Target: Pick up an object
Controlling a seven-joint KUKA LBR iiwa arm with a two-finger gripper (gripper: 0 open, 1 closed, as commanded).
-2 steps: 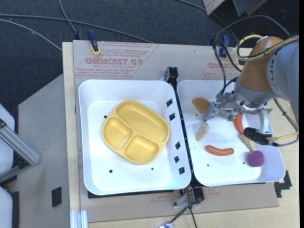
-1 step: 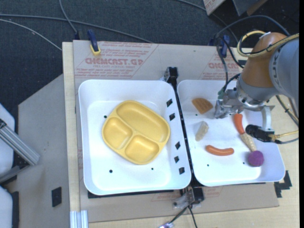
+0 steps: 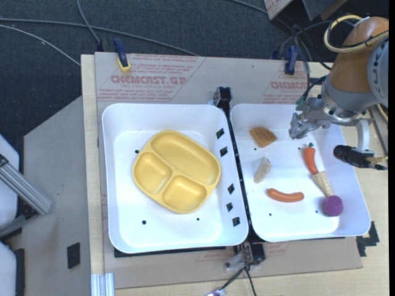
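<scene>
Two white bins sit mid-frame. The left bin (image 3: pixel 117 184) holds a yellow divided tray (image 3: pixel 176 171). The right bin (image 3: pixel 352 221) holds a brown piece (image 3: pixel 263 136), pale piece (image 3: pixel 262 169), sausage (image 3: pixel 286 195), carrot (image 3: pixel 310 160), cone (image 3: pixel 322 182) and purple ball (image 3: pixel 332 206). I see the gripper (image 3: pixel 303 128) at upper right, above the carrot; I cannot tell its state.

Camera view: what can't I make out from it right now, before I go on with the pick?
- Gripper, above the right bin: too small and seen from above, so open or shut is unclear, as is its height over the floor.
- Arm: cut off by the right edge.
- Pale lump near the divider: too small to identify.
- Carrot: whether the gripper touches it is unclear.
</scene>
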